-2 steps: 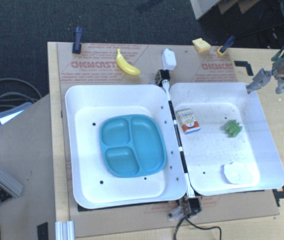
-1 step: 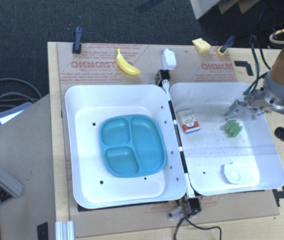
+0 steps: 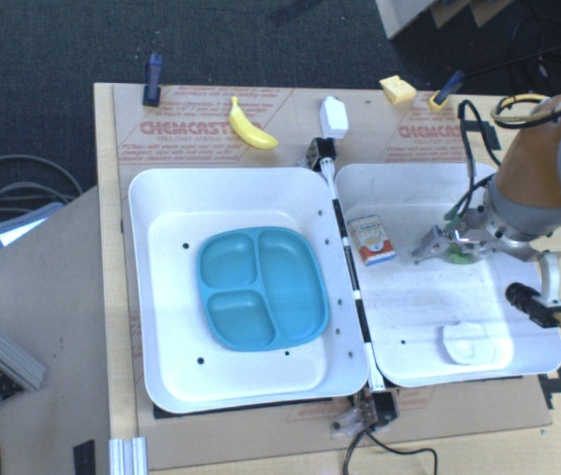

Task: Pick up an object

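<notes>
In the right bin my gripper is low over the floor, just right of centre. A small green object lies directly under or against it, and I cannot tell whether it is held. To the left of the gripper lies a small orange-and-white carton, close to the bin's left wall. Near the front of the same bin rests a white rounded lid-like piece. A blue divided plate sits in the middle of the left bin.
A banana, a white block, a yellow chunk and a blue clip lie on the bench behind the bins. The arm's orange band and cables hang over the right bin's far right corner.
</notes>
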Controlling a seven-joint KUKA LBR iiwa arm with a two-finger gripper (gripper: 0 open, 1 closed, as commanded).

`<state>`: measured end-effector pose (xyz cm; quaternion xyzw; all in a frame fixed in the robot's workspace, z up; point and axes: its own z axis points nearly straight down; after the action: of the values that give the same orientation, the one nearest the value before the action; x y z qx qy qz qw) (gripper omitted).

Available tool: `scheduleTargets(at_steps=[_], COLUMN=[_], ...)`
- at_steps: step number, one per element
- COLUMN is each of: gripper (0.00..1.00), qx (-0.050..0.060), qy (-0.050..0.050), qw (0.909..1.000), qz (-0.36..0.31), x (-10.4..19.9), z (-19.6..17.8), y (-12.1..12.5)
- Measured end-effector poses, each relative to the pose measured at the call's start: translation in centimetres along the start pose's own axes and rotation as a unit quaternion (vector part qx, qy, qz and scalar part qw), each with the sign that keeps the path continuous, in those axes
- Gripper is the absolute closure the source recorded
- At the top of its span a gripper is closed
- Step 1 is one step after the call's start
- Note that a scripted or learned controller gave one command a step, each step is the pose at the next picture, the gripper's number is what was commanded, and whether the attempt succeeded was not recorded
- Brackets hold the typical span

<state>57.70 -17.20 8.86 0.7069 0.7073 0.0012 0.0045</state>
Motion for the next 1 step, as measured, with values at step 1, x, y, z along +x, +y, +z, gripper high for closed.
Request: scheduleTargets(at_steps=[1], gripper=[0.0], qx=[0.003], qy=[0.002], qw=[1.0], qz=[0.0], x=[-3.09], z=[-1.41], y=[2.23])
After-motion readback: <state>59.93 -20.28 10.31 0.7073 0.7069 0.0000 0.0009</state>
